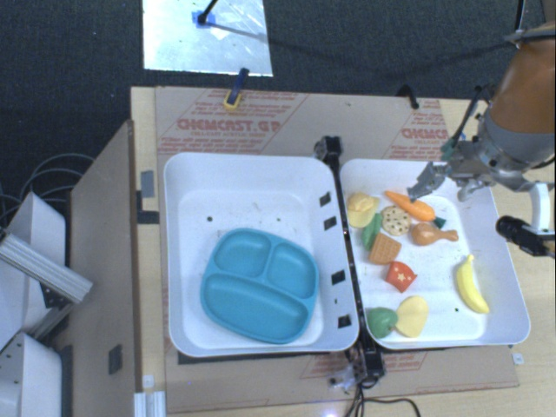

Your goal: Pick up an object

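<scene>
Grey end effector (443, 181) (fingers indistinct), above carrot (410, 206)

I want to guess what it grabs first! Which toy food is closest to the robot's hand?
The carrot. It lies at the back of the right bin, just below the hand. The banana and the red piece sit farther toward the front.
</scene>
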Action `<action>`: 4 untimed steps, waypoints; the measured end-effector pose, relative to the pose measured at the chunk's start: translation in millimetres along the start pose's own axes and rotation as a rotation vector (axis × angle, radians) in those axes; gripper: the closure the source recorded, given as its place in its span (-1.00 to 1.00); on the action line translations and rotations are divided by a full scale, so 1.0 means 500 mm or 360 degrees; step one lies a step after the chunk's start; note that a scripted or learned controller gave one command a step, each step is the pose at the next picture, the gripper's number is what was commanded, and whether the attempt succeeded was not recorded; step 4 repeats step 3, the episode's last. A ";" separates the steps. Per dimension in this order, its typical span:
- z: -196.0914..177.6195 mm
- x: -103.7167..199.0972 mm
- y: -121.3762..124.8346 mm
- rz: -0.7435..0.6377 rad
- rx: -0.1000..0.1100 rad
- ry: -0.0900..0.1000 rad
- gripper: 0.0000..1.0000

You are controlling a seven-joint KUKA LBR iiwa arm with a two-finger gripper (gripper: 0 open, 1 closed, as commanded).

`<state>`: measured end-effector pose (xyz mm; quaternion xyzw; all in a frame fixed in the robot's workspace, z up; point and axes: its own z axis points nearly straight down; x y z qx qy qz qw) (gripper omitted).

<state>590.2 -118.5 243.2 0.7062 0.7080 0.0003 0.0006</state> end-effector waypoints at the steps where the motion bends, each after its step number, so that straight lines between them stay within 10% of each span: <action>1: 0.332 0.059 -0.066 0.0000 0.0009 0.0004 -1.00; 2: 0.293 0.054 -0.058 0.0002 -0.0007 -0.0001 1.00; 3: 0.106 0.153 -0.070 -0.0011 -0.0013 0.0003 1.00; 4: 0.106 0.153 -0.070 -0.0011 -0.0013 0.0003 1.00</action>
